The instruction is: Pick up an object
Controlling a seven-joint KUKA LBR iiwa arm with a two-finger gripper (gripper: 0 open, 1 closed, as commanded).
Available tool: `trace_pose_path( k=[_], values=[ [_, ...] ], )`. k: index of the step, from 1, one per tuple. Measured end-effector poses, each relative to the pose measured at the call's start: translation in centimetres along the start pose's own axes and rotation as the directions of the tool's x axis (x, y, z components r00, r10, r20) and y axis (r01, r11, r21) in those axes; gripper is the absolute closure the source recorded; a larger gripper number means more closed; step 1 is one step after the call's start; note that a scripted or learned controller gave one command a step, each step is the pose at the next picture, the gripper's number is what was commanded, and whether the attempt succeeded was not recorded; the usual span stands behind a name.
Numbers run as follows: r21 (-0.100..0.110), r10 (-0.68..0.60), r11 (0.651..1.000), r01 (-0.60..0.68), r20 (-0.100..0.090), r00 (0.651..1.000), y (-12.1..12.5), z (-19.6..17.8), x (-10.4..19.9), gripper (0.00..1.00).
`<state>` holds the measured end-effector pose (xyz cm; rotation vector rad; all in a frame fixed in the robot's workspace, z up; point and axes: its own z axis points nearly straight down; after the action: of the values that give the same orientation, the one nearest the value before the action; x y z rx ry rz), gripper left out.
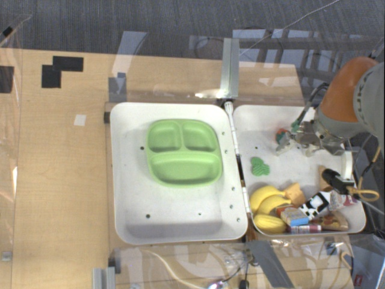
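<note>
1. I read this as the approach step: the grey arm with its orange band (344,95) reaches in from the right, and the end effector (293,138) sits low over the upper part of the right-hand shallow white bin (264,116). Nothing looks lifted.

2. I cannot tell from here whether the end effector is released or clenched. A small red-and-green bit shows at its tip, but I cannot say if that is a gripped item or part of the tool.

3. The pickable things lie in that right bin: a small green ridged piece (260,167) alone near the middle, well apart from the rest; a bunch of yellow bananas (269,206) in the near corner; a tan wedge-shaped block (294,192) touching them; a black-and-white checkered box (315,205) amid a jumble of small packets along the near wall.

4. The left-hand shallow white bin (129,179) holds one light-green plastic divided tray (183,152), lying flat, its compartments bare.

5. My judgement: the next move calls for a descent onto one isolated target; the green piece seems the cleanest. The crowded corner risks a glancing, failed grip.
</note>
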<state>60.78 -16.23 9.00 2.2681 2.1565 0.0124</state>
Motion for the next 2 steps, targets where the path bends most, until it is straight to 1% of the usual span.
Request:
trace_pose_path(
  k=[1,2],
  values=[
    [0.006,0.100,0.995,-0.100,-0.002,0.995,6.2,0.3,3.6,0.00],
    [-0.003,0.090,0.996,-0.090,-0.002,0.996,6.5,-1.2,3.8,1.00]
  ],
)
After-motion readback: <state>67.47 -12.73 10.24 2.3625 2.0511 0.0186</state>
